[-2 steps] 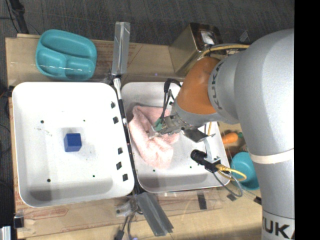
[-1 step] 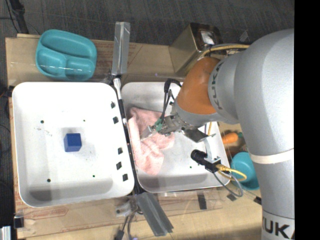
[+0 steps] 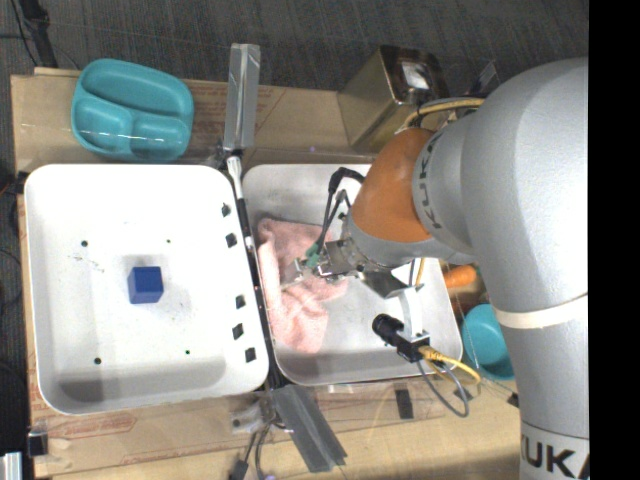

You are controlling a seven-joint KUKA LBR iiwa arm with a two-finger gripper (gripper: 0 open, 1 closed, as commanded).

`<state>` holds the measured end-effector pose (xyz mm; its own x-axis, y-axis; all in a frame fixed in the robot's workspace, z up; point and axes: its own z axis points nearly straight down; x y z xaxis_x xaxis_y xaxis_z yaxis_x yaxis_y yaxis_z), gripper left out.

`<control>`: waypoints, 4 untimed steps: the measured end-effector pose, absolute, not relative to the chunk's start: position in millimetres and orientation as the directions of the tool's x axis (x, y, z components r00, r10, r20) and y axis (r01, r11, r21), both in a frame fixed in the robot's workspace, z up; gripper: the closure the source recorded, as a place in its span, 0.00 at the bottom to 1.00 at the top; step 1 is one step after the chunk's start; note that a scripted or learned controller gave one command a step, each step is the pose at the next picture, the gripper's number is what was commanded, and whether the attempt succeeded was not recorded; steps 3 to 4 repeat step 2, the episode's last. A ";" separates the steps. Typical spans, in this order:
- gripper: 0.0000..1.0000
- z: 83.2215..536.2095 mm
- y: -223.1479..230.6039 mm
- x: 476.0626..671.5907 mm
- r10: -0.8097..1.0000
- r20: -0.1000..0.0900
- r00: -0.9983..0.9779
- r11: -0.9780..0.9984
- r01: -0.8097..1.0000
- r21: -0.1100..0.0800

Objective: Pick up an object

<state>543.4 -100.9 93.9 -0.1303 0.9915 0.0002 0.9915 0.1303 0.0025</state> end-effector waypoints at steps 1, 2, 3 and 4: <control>1.00 104.4 -100.1 544.6 0.991 0.001 -0.134 0.134 0.991 0.004; 1.00 192.3 -67.0 642.5 0.995 0.000 -0.102 0.102 0.995 -0.001; 1.00 192.3 -67.0 642.5 0.995 0.000 -0.102 0.102 0.995 -0.001; 1.00 192.3 -67.0 642.5 0.995 0.000 -0.102 0.102 0.995 -0.001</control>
